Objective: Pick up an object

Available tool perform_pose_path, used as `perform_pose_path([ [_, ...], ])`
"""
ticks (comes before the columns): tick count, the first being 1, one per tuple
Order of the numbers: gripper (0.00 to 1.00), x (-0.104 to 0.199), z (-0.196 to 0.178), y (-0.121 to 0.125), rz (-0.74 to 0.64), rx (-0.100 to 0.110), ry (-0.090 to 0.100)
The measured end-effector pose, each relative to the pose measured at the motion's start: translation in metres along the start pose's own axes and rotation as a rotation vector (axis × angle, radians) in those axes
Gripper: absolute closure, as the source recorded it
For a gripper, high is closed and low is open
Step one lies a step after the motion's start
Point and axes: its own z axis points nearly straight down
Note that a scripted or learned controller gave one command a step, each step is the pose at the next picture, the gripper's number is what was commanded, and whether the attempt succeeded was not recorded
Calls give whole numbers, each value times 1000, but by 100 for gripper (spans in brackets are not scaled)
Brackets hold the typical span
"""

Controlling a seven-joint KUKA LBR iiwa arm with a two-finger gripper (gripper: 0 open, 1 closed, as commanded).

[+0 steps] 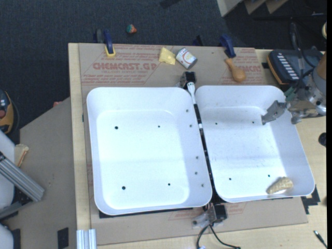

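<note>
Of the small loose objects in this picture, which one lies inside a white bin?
The tan ridged lump, in the near right corner of the right white bin. The yellow wedge, white box and brown wooden piece lie on the board behind.

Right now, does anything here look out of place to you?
Yes. A yellow piece, a small white block and a wooden-looking piece lie on the board behind the bins, outside them. A tan object sits in the right bin.

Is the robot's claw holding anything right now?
No, nothing is held. The gripper hangs over the right bin, far from the tan object in its near corner.
</note>
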Motion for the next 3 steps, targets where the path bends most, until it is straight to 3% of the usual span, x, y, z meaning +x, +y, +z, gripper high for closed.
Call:
perform_pose_path([
  [1,100,0,-11,1,-1,-4,-2],
  [2,100,-33,-277,-9,0,-20,-9],
  [3,100,-12,-146,35,-3,12,4],
])
